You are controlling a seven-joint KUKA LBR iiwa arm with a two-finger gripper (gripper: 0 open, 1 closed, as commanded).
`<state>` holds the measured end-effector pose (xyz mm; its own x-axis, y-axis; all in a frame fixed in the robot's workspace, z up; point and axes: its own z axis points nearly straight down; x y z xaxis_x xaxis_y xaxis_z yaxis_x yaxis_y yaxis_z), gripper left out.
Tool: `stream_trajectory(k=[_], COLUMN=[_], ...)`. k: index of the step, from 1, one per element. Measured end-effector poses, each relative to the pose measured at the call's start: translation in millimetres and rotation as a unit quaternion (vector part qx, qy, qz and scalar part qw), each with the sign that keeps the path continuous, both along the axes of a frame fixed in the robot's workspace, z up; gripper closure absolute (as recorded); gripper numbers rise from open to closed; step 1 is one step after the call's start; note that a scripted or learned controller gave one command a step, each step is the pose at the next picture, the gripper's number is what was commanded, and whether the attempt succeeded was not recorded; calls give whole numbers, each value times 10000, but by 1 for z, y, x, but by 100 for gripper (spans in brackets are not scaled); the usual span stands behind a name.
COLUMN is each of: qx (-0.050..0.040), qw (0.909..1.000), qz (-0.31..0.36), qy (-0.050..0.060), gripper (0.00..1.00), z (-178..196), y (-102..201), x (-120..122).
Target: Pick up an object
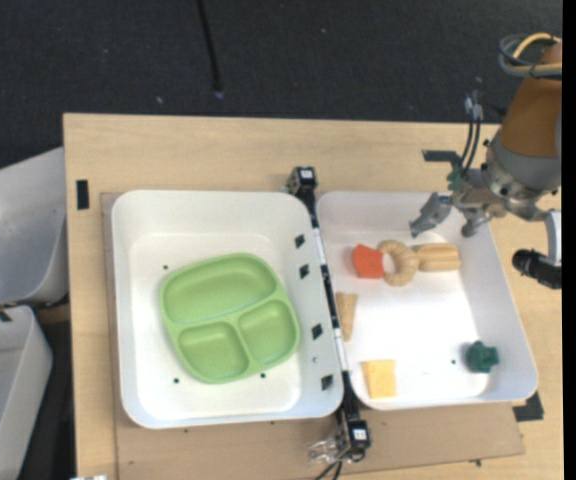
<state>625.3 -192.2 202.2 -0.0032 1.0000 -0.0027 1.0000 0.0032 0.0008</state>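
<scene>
A: Step in hand? Looks like the approach, nothing lifted yet. Gripper [450, 218] hanging at the upper right of the frame, over the top edge of the right bin [488, 298], fingers spread apart with nothing between them.

B: Agreed. Closest candidates just below and left of it: wooden ring [400, 263] touching the wooden peg [438, 258], with the orange block [368, 261] right against the ring's left side. All three bunched in the upper middle of that bin.

A: Other choices lower down. Yellow block [379, 377] near the bottom edge, small green piece [481, 356] at the lower right, thin tan wedge [346, 313] along the left wall. Each well apart from the rest.

B: Left bin [138, 268] holding just the green divided plate [230, 316], centre left of the frame. Probably too broad and flat for a two-finger pinch.

A: Next move, then: pick a target, centre above it, descend with fingers wide, close. Peg likely easiest, being nearest, though the crowding ring could get nudged or caught.

B: Isolated yellow block a cleaner grab, but a longer reach down the frame.
</scene>
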Motion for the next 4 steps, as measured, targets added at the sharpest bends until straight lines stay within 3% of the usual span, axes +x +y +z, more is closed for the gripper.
stream_trajectory(k=[2,3,4], qx=[4,-5,2], qw=[10000,10000,10000], qz=[-9,-5,-4], qy=[11,-22,-26], gripper=[0,100,100], z=[-94,-80,-33], y=[-2,-3,-9], x=[3,5,10])
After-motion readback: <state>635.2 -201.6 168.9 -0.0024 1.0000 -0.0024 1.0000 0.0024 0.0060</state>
